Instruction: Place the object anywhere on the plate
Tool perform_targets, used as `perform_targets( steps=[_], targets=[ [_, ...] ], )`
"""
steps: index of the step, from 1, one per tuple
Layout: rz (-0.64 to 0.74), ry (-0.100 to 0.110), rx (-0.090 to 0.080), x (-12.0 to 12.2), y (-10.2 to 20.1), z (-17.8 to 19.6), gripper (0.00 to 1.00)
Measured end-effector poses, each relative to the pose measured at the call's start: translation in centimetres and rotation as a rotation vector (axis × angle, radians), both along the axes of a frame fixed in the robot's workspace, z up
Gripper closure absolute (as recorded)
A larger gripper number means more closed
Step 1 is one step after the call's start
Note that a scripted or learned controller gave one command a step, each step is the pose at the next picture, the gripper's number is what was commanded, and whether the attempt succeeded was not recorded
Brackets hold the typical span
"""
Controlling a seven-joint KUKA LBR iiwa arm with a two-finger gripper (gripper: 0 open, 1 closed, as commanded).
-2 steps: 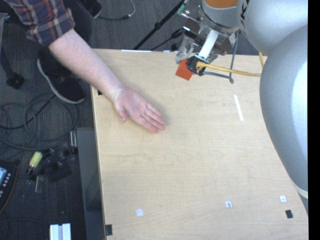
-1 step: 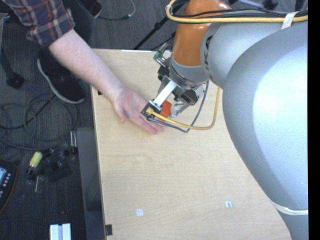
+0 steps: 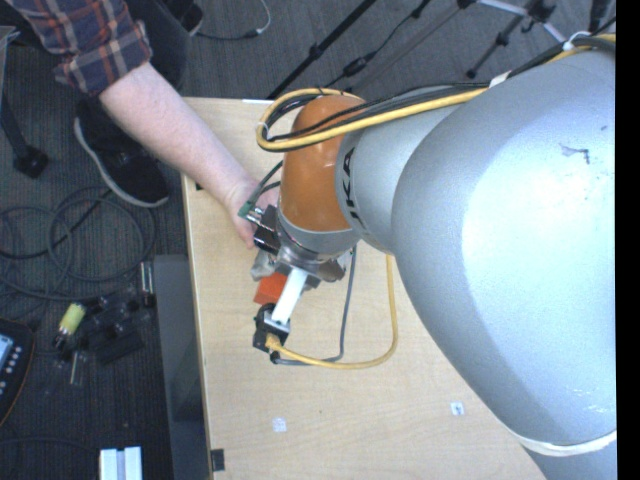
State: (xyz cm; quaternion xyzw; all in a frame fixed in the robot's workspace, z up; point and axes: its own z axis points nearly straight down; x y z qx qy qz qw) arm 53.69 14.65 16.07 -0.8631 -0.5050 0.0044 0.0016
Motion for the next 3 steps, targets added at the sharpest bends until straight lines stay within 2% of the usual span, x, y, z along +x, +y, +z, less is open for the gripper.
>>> perform_targets(
  steps=[1, 2, 3],
  targets=[
    [0.254, -0.001, 0.002, 1.9, 4.0, -0.5, 1.00],
    [0.254, -0.002, 0.002, 2.0, 3.9, -0.4, 0.00],
    [0.723, -0.003, 0.006, 7.4, 3.2, -7.0, 0.00]
  ],
)
